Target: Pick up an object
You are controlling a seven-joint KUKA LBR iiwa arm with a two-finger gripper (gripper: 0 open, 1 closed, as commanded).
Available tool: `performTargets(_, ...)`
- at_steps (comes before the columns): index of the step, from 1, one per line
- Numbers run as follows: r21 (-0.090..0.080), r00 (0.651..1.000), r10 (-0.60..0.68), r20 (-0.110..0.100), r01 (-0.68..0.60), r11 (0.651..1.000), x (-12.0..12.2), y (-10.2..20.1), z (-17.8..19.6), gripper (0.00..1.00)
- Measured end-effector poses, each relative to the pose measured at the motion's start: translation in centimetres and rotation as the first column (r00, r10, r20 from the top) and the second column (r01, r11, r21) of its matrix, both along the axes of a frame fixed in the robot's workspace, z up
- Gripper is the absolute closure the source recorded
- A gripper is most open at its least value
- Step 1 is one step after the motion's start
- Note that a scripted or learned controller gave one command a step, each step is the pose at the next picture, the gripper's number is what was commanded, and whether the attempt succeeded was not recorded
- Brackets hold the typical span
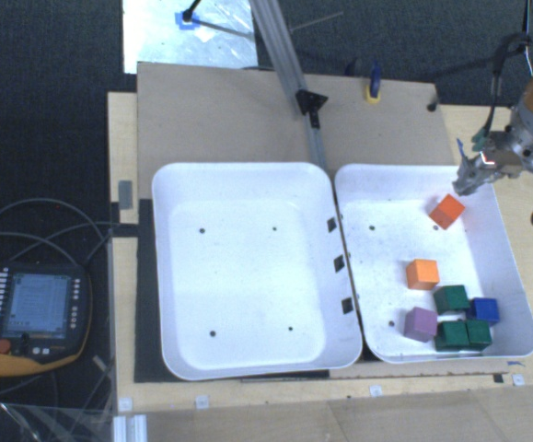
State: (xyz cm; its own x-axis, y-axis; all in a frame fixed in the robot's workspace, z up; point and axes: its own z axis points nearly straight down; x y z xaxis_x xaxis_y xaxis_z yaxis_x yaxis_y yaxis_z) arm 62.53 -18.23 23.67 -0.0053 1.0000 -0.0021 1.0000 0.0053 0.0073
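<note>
— Blocks first: nearest the front of the right bin (524, 316), what lies there?
— Two green blocks (457, 319), a blue block (483, 309) and a purple block (421, 323), packed close in the front right corner.
— And further back?
— An orange block (422, 273) just behind them, lying flat. Beyond it, a darker orange block (446, 211) sits tilted near the far right wall.
— The gripper (469, 179)?
— Above the far right rim, tips just beside that tilted block. Whether the fingers are spread or pinching it, I cannot tell.
— The left bin (169, 210)?
— Beside it, walls touching.
</note>
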Motion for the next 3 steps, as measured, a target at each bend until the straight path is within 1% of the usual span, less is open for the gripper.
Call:
performTargets(1, 0.004, 1.000, 0.005, -0.005, -0.005, 1.000, -1.0, 5.1, 1.0, 1.00)
performTargets(2, 0.004, 1.000, 0.004, -0.007, -0.004, 1.000, -2.5, 9.9, 0.1, 1.00)
performTargets(3, 0.004, 1.000, 0.006, -0.006, -0.006, 1.000, -3.1, 15.4, 0.5, 1.00)
